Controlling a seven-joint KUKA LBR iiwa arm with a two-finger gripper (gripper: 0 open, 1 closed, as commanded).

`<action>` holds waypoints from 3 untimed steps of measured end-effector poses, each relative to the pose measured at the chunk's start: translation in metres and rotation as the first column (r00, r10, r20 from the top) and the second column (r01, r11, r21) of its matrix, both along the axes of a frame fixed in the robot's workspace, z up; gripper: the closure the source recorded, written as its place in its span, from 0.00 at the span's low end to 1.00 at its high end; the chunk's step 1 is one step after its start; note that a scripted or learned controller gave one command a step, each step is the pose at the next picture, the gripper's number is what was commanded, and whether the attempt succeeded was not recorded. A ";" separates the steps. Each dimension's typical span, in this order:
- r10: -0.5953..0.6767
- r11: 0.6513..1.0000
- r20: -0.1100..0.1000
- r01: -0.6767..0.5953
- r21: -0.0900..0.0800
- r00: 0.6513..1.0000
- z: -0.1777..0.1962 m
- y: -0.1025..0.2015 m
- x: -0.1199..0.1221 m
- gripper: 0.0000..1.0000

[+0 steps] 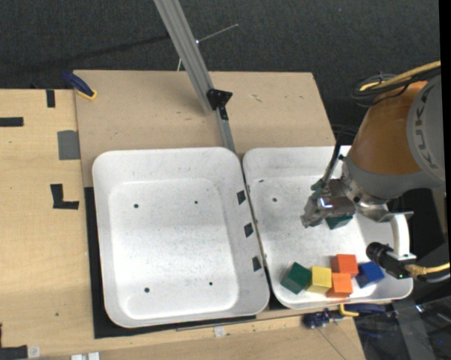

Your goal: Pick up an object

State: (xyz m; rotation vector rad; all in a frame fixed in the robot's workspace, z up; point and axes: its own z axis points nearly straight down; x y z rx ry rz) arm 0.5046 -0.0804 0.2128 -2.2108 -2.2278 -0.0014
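My gripper [321,211] hangs over the middle of the right bin [277,173], at the end of the grey and orange arm that comes in from the right. A dark teal block [338,222] shows just below and to the right of the gripper, partly hidden by it. Whether the block is held or lies on the bin floor is unclear. Along the bin's front edge sit a green block [295,277], a yellow block [320,277], two orange blocks [345,264] [340,284] and a blue block [370,273].
The left bin [168,238] stands beside the right one, with a raised rim between them. A slanted metal pole [194,54] rises behind the bins. The arm's bulk covers the right bin's right side. A blue clamp [81,85] lies on the bench at far left.
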 end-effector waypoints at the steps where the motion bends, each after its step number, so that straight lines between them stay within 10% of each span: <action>1: 0.001 1.000 0.000 -0.001 0.000 1.000 -0.001 0.061 0.011 1.00; 3: 0.000 1.000 -0.002 0.000 -0.001 1.000 -0.011 0.165 0.008 1.00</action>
